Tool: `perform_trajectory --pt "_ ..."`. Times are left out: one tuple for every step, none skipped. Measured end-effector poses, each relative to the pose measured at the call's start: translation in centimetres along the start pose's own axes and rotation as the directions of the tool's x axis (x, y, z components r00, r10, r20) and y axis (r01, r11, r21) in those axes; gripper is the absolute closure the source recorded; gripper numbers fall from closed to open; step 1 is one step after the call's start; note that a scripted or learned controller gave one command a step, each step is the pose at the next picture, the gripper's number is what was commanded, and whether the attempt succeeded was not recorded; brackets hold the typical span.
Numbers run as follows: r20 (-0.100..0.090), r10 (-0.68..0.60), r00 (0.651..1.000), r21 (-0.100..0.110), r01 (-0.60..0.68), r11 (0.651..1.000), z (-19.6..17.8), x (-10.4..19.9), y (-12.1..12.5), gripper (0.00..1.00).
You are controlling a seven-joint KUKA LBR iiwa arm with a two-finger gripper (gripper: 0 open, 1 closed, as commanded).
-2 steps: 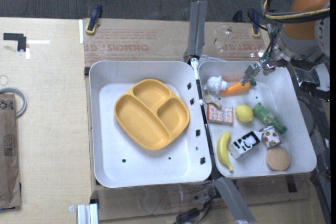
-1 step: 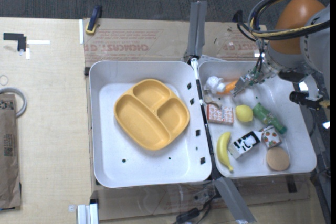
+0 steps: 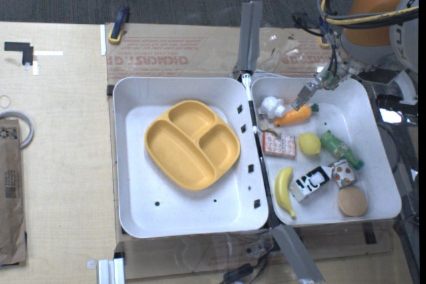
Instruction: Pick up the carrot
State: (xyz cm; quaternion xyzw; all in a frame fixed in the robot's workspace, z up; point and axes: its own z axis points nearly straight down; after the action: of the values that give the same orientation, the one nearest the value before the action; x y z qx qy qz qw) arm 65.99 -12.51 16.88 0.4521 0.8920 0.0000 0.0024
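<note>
- Carrot [image 3: 293, 117]: lies in the right bin [image 3: 377, 118], in its upper left part, with its leafy end pointing up and to the right and its tip pointing down and to the left.
- Gripper [image 3: 305, 98]: reaches in from the upper right at a slant; its lower end sits just above the carrot's leafy end, touching it or very nearly so.
- Fingers: whether they are open or closed cannot be told, and the carrot is not visibly between them.
- Neighbours of the carrot: a white lumpy item [image 3: 271, 106] just to its left, a red-and-white packet [image 3: 279, 144] below it, and a lemon [image 3: 309, 143] below and slightly right.
- Other contents of the right bin: a green bottle [image 3: 341, 149], a banana [image 3: 285, 190], a black-and-white carton [image 3: 311, 182], a strawberry-patterned item [image 3: 344, 173] and a round brown bun-like item [image 3: 353, 201].
- Left bin [image 3: 126, 143]: holds a yellow divided plate [image 3: 192, 143], well apart from the carrot.
- Table [image 3: 53, 143]: carries both bins side by side.
</note>
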Motion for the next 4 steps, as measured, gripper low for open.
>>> perform_trajectory --pt "-0.003 0.110 0.994 0.003 -0.110 0.994 7.7 1.4 0.8 0.00" --pt "-0.001 0.065 0.998 0.001 -0.065 0.998 3.4 1.1 -2.0 0.00" --pt "0.000 0.064 0.998 -0.001 -0.064 0.998 7.2 0.2 0.2 0.00" --pt "-0.001 0.063 0.998 0.000 -0.063 0.998 1.7 2.3 -0.7 0.00"
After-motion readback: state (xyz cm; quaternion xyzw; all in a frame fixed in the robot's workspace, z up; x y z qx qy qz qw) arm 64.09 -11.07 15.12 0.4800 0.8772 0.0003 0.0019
